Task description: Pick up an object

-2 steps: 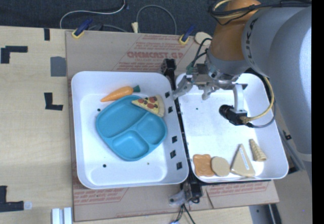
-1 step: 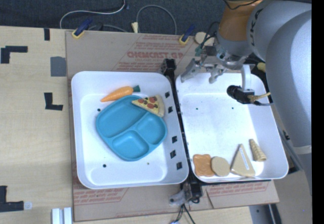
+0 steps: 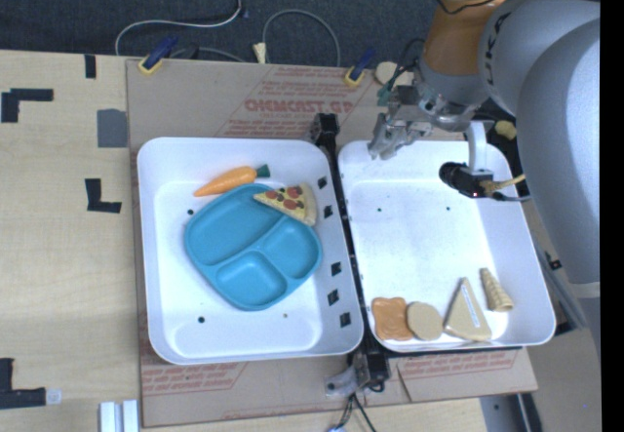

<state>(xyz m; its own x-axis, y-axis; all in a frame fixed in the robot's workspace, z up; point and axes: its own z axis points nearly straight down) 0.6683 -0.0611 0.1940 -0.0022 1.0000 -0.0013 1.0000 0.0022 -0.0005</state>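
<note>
The metal two-finger gripper (image 3: 388, 143) hangs over the right white bin's (image 3: 441, 225) far left corner; the blue divided plastic plate (image 3: 253, 252) lies to its left, and the flat toast slice (image 3: 390, 318) nearer the camera.

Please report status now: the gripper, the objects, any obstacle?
Gripper at far edge of right bin, holding nothing visible. Toy foods at its near edge, untouched. Carrot, pizza slice, blue tray in left bin. No obstacle.
</note>
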